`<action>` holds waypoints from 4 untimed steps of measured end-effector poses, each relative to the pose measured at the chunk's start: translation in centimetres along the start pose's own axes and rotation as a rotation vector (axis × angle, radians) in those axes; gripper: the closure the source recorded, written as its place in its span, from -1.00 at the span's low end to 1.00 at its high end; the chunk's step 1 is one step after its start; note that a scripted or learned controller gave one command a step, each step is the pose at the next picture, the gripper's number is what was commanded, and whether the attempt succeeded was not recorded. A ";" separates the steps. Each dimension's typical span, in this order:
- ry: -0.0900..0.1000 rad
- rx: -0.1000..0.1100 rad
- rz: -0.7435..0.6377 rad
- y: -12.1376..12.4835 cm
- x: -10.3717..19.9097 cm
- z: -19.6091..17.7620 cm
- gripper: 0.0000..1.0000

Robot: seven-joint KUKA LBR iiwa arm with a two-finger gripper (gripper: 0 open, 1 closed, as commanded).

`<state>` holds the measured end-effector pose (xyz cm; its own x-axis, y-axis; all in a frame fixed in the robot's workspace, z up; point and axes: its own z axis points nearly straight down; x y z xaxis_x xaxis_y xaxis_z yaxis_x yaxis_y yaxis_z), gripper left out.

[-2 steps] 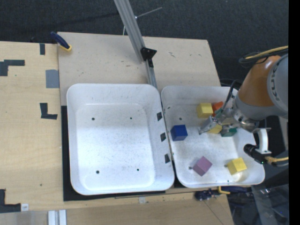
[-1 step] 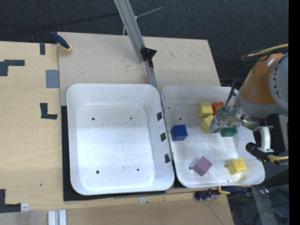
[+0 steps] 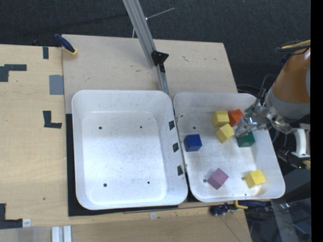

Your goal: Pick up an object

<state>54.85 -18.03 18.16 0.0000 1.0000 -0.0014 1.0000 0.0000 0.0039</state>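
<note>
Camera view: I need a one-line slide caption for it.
Gripper low in the right bin among coloured blocks, beside the green block.

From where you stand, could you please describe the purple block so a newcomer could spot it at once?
Look in the right-hand white bin, along its near edge. The purple block sits left of a yellow block; it is the one purple piece among the blocks.
</note>
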 end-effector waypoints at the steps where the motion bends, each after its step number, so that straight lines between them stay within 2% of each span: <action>1: 0.000 -0.001 -0.003 -0.3 0.9 -5.6 1.00; 2: 0.000 0.000 -0.002 -0.1 0.9 -9.6 1.00; 3: 0.002 0.005 -0.007 0.7 6.8 -8.3 1.00; 4: 0.003 0.006 -0.006 0.3 11.6 -6.9 1.00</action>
<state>55.15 -6.42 25.06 -0.0057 1.0000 0.0013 1.0000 0.0057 -0.0026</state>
